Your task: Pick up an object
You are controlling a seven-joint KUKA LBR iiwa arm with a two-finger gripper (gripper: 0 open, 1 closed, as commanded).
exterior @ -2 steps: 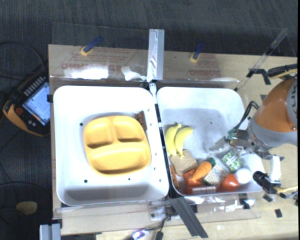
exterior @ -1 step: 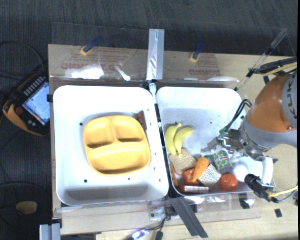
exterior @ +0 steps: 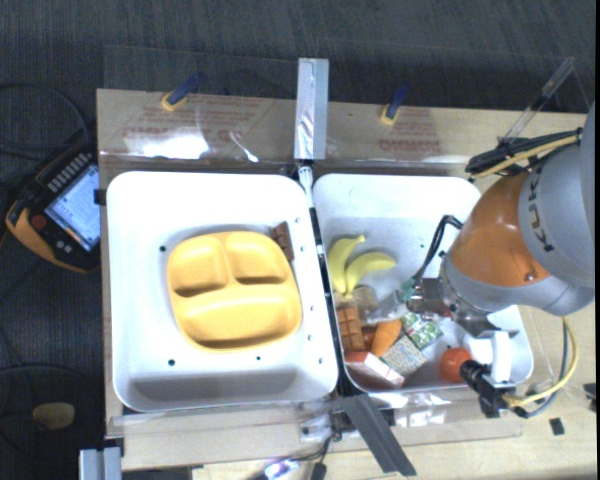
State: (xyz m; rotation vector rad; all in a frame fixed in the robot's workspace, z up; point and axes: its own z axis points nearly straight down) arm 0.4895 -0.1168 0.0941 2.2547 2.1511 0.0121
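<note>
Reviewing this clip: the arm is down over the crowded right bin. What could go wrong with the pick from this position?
1. The items are packed tight: the orange carrot-like piece, the green and white packet and the red and white box touch or overlap, so a grasp may catch two things or slip off.
2. The red ball lies close beside the arm and could get knocked aside.
3. The bananas rest near the bin wall, leaving little room there.

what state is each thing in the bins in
tray: flat in left bin, right way up
bananas: lying in right bin
carrot: lying among the clutter
tomato: by the bin's near wall
arm: reaching low over the right bin
</note>
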